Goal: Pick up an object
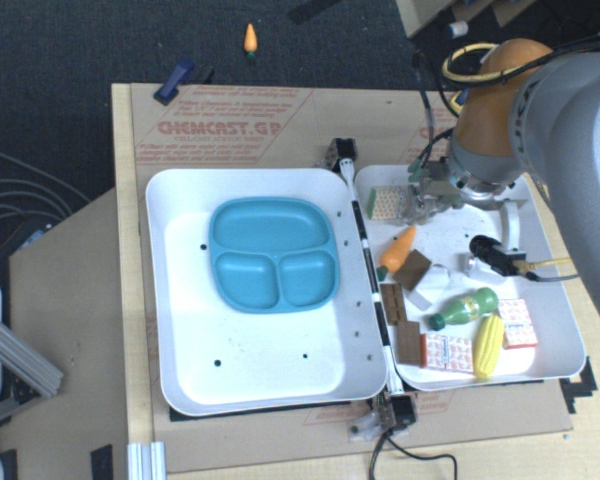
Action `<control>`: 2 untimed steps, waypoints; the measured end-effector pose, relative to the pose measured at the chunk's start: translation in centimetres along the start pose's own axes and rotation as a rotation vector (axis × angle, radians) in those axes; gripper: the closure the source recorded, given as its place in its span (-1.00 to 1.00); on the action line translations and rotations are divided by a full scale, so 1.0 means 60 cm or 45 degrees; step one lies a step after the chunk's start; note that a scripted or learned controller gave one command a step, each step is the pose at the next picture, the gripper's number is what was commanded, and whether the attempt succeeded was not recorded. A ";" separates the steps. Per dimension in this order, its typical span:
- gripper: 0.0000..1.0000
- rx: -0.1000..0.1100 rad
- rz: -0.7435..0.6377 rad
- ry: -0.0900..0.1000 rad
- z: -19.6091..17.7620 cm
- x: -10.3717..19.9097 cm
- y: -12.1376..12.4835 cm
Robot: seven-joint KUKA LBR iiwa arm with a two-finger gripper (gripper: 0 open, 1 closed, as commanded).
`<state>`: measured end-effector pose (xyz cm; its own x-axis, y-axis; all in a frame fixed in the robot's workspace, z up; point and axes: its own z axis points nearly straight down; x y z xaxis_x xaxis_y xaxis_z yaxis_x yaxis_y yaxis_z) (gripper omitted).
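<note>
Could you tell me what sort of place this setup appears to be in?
Most likely a robotics lab bench for grasping trials: two white bins on a paper-covered board, toy food such as a corn cob and carrot, loose cables on dark carpet, and the arm reaching in.

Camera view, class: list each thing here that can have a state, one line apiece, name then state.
blue divided plate: lying flat in the left bin, compartments up
green bottle: on its side in the right bin
corn cob: lying flat beside the bottle
carrot: lying tilted, by the bins' divider
pincer: low over the right bin's far end
</note>
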<state>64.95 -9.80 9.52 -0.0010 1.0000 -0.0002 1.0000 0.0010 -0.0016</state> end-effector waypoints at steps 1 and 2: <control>-1.00 0.001 0.000 0.000 0.000 0.000 0.000; -1.00 0.000 0.001 -0.001 0.018 0.006 0.006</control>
<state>65.33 -9.43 8.47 -0.0006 1.0000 -0.0012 1.0000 0.0006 -0.0018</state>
